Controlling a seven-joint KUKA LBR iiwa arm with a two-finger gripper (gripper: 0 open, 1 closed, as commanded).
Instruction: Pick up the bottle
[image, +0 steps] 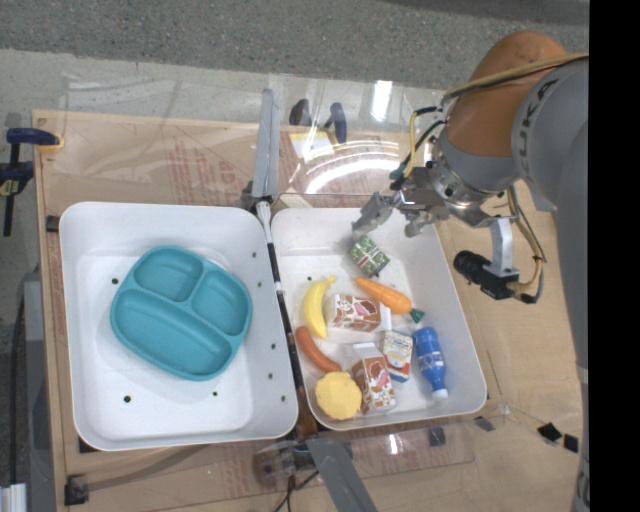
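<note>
A: What is lying nearest the bottom of the frame?

B: In the right bin (462, 330), a yellow round fruit (338, 396) and a small carton (373, 381) are sitting low, with the blue bottle (430, 361) lying just right of them, near the bin's lower right corner.

A: And higher up?

B: A sausage (316, 350), a banana (317, 305), a carrot (385, 295) and 1 green box (369, 256) are lying above. The teal tray (180, 311) is resting in the left bin (75, 330).

A: Where is the gripper (388, 213)?

B: It is hovering at the upper centre-right, over the bin's top edge, fingers spread apart and clasping nothing. The bottle is lying well below it, slightly right.
</note>
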